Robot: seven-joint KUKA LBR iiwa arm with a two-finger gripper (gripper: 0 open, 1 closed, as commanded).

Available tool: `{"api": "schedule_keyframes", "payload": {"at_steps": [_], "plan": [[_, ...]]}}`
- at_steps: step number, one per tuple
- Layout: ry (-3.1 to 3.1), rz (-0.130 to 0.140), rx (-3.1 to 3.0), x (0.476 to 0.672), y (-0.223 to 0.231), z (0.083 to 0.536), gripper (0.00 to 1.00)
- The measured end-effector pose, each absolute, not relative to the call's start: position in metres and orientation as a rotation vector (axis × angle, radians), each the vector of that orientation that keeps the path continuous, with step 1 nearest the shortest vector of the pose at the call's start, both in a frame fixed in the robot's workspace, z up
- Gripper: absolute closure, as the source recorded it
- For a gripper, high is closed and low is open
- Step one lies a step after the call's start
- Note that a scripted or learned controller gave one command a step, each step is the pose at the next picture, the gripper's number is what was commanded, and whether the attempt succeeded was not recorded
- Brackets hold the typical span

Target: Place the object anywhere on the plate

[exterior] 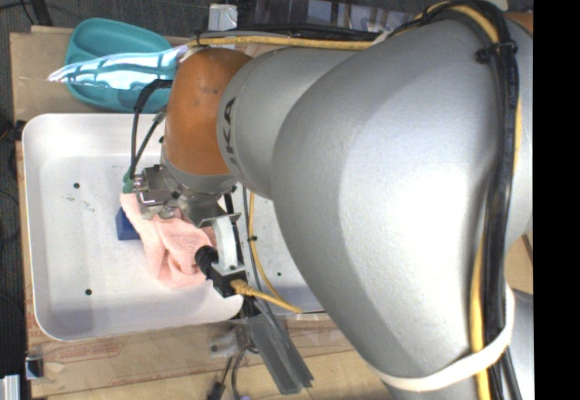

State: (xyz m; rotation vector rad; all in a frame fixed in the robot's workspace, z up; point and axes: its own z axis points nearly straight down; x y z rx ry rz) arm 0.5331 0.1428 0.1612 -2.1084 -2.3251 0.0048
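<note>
Arm: the grey KUKA arm point(390, 190) with its orange band point(204, 108) is hung low over the shallow white plastic bin point(54, 171), and the bin's right half is covered by it.
Gripper: the gripper point(170, 194) is pressed down at the bin's middle, against the cloth; whether it is open or closed, and whether anything is held, cannot be told, since the tips are hidden under the wrist.
Object: a crumpled pink cloth point(172, 248) is taken to be the task's thing; it lies on the bin's floor, right of centre, directly under the wrist.
Beside it: a small blue flat piece point(125, 226) is tucked at the cloth's left edge, inside the bin and touching the cloth.
Desk: the wooden desk point(118, 353) is seen along the bin's front edge.
Plate: a teal rounded dish point(109, 40) beyond the bin's far rim is judged to be the plate; a clear plastic bag point(118, 72) is draped over its near side.
Step in hand: grasping is judged to be under way.
Doing it well: a thick fold should be pinched, the blue piece left behind, and the lift made straight up before the far rim is crossed.
Risk: a thin pinch may slip; the bag may be snagged.
</note>
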Motion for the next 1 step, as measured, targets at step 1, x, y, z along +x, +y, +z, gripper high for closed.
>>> {"api": "schedule_keyframes", "payload": {"at_steps": [1], "plan": [[-2.446,0.002,-1.97,0.5313,0.0871,0.2093,1.0]]}}
